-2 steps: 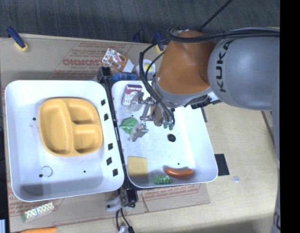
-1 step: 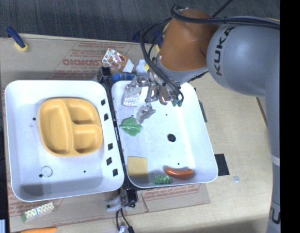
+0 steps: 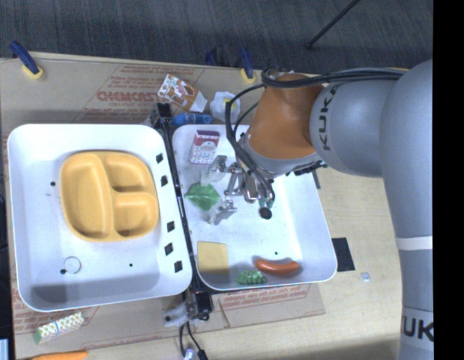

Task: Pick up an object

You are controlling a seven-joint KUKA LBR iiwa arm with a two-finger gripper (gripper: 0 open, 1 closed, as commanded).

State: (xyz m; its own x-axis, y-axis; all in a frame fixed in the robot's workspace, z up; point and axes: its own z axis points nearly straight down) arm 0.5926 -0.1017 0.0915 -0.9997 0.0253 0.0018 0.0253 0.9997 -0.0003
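In the right bin (image 3: 310, 231), my gripper (image 3: 233, 195) hangs low over the upper middle of the floor, under the orange wrist band. Just to its left lies a green leafy piece (image 3: 202, 196), close to the gripper or touching it. A red and white packet (image 3: 204, 147) rests near the bin's far wall. At the near side sit a yellow square block (image 3: 212, 256), a red-orange sausage (image 3: 276, 265) and a small green bunch (image 3: 251, 277). The arm hides part of the bin's far right corner.
The left bin (image 3: 29, 223) holds a yellow divided tray (image 3: 109, 194). Behind the bins lie a small printed carton (image 3: 175, 91) and a blue item (image 3: 190, 118) on the cardboard. A wrapped candy (image 3: 59, 326) lies at the front left.
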